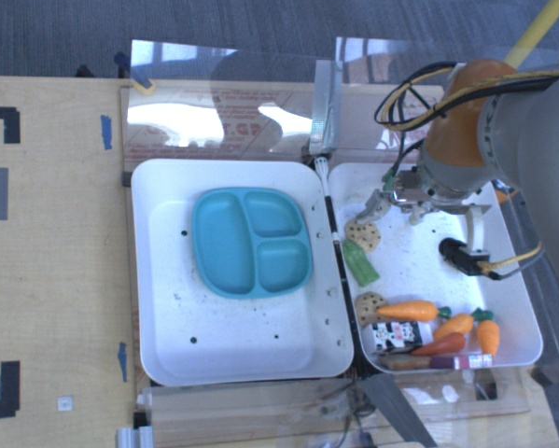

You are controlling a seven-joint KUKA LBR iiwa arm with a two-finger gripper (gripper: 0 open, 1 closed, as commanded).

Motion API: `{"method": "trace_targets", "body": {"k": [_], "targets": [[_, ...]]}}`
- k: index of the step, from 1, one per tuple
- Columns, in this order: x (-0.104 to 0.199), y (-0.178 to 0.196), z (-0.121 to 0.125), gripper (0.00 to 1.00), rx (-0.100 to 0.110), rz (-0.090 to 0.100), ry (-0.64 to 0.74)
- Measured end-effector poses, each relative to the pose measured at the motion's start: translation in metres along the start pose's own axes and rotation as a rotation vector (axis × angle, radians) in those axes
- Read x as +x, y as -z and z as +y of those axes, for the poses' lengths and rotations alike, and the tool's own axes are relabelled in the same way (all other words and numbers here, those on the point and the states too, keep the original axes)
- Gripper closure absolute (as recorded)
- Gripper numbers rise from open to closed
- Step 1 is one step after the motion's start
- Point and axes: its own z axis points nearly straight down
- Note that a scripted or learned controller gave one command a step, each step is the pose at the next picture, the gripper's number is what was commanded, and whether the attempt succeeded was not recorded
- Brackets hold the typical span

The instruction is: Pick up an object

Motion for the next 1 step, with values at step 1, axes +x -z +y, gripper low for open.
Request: {"method": "trace_targets", "body": {"k": [1], "targets": [[-0.0002,0.0009,-0.0388,0.00,-0.003,0.002,0.031]]}}
